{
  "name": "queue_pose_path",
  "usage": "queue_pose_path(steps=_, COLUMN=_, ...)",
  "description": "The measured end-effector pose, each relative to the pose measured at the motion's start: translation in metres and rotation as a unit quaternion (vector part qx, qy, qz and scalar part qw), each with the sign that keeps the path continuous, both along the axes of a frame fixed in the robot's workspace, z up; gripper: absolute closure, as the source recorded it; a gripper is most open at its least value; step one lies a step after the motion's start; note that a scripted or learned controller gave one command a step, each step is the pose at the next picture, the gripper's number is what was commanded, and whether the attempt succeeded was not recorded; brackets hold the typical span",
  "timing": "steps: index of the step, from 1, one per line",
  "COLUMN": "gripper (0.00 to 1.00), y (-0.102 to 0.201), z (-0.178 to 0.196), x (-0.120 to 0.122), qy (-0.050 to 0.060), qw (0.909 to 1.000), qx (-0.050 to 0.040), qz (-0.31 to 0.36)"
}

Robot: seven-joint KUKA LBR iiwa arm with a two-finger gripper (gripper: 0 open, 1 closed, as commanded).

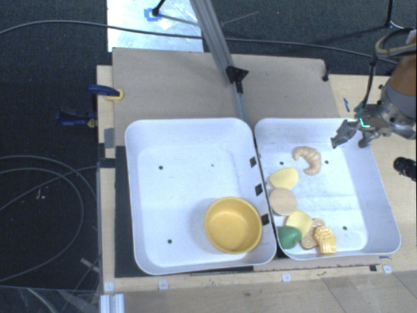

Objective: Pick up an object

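The claw (352,135), dark and two-fingered, hangs over the upper right rim of the right-hand bin (374,194) with its fingers spread and nothing between them. Above it is the grey wrist of the arm (399,103), which has an orange band.

Two shallow white bins of smooth moulded plastic with rounded corners lie side by side. The left-hand bin (163,175) lies well to the left of the claw.

Down and to the left of the claw, in the right-hand bin, lie seven small toy foods:
- One tan, ridged croissant (308,159) is the nearest to the claw.
- Below the croissant is one pale yellow rounded piece (284,178).
- Next is one flat beige disc (283,201).
- A second pale yellow piece (300,222) follows.
- One glossy green lump (288,236) lies in the near corner of the bin.
- One knobbly corn cob (324,240) lies there too.
- One tan piece (313,235) lies between the lump and the cob; its shape is unclear.

All seven lie apart from the claw.

Far to the lower left of the claw, one smooth round yellow bowl (233,223) sits upright in the left-hand bin.

The bins rest on a counter (182,83) of pale flat board. A grey metal pole (215,31) slants across the counter to the upper left of the claw. Around the counter is dark carpet (45,44) crossed by cables (39,181).
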State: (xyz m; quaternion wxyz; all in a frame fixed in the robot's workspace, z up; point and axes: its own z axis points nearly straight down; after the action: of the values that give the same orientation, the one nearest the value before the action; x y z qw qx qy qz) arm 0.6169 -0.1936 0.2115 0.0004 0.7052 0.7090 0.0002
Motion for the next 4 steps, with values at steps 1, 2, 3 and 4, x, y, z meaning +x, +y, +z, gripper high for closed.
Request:
queue_pose_path(steps=1, gripper=0.00, y=0.000, z=0.001, x=0.000, qy=-0.001, qw=1.0000, qx=-0.0001, qz=0.000)
queue_pose_path(steps=2, gripper=0.00, y=-0.001, z=-0.041, x=0.002, qy=0.001, qw=1.0000, qx=-0.0003, qz=-0.001)
queue_pose_path(steps=3, gripper=0.00, y=-0.005, z=-0.086, x=-0.005, qy=0.001, qw=1.0000, qx=-0.0001, qz=-0.002)
queue_pose_path(steps=4, gripper=0.00, y=-0.005, z=-0.122, x=-0.004, qy=0.001, qw=1.0000, qx=0.0000, qz=-0.002)
